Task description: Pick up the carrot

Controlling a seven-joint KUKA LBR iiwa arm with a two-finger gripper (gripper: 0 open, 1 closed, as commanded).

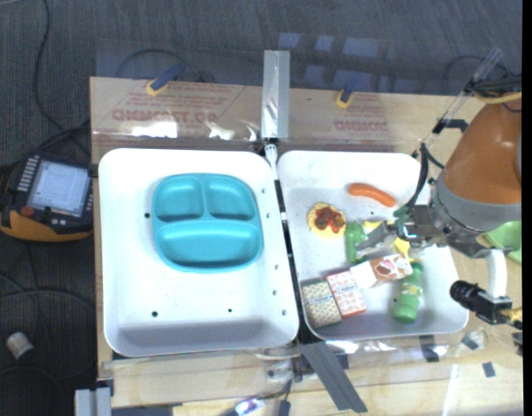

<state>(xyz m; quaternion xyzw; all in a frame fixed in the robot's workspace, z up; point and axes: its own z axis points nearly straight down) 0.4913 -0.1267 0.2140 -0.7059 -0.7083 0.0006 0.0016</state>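
The carrot (371, 194) is lying in the right bin (335, 165), near its far wall, at about eleven o'clock from the hand (396, 230), its long axis running roughly ten to four. It is smooth, orange and tapered. The hand is hovering just beyond it over mixed packets; its spread I cannot tell.

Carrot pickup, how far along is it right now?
Nothing looks done yet: the carrot lies on the floor of the right bin, near its far side, with nothing touching it. In hand: the arm has reached in from the right, its hand low among the toys near the green block, short of the carrot. Left: move over the carrot, grip, lift.
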